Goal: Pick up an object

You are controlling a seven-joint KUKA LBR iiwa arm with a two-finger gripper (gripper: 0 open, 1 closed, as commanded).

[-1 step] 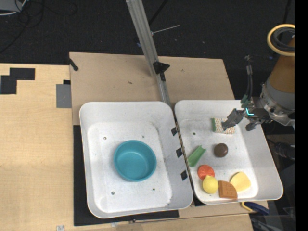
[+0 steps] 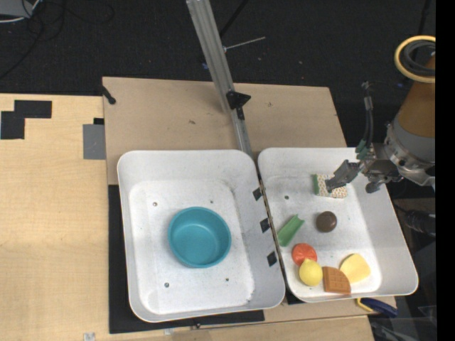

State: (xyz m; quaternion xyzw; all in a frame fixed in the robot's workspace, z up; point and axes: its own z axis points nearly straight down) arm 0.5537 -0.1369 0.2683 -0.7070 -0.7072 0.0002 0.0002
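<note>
Tool being hovered at the right bin's upper edge

The tool [image 2: 359, 176] is being held spread, pinching nothing; a small green-and-white block [image 2: 328, 185] is lying just beside its left finger, inside the right bin [image 2: 398, 279].

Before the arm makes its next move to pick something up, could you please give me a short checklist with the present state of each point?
1. Things to pick lie in the right bin: ok. A brown ball, a green block, a red piece and a yellow ball are there.
2. Gripper is over the right bin: ok, near its upper right part.
3. Gripper holds something: cannot tell.
4. A thing sits close to the gripper: ok, a small white and green piece lies just left of it.
5. Brown ball stands apart from its neighbours: ok.
6. Left bin contents: a blue bowl, away from the arm: ok.
</note>
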